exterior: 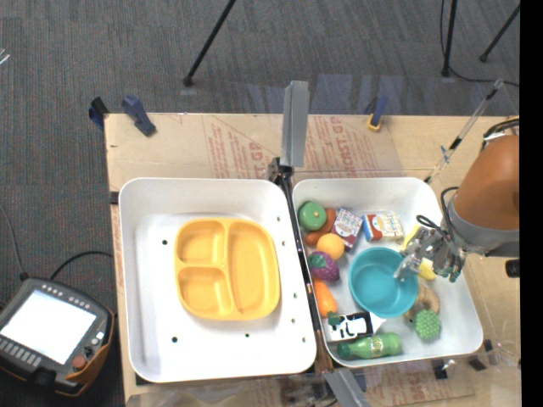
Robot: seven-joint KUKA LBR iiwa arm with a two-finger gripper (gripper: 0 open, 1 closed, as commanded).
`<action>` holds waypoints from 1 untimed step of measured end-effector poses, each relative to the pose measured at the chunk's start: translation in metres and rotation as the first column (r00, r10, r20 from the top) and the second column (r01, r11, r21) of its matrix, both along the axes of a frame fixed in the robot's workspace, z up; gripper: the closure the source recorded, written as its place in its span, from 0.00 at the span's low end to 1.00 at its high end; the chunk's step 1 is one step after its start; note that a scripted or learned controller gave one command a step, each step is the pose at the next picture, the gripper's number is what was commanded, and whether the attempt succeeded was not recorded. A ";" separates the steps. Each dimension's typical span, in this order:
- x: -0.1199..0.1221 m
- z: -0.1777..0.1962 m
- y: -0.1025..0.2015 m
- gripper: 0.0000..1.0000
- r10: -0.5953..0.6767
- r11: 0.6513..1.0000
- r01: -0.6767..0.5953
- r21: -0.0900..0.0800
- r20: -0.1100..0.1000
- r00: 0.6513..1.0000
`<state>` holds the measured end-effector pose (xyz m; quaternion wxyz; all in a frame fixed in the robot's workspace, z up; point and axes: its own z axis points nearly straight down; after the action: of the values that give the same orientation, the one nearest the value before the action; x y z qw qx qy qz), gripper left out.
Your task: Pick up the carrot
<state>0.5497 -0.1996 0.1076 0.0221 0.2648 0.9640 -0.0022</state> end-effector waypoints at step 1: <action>-0.063 0.132 -0.014 1.00 0.018 1.000 -0.018 0.012 -0.030 0.999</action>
<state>0.4867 -0.2137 0.2394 0.0059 0.2562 0.9666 -0.0005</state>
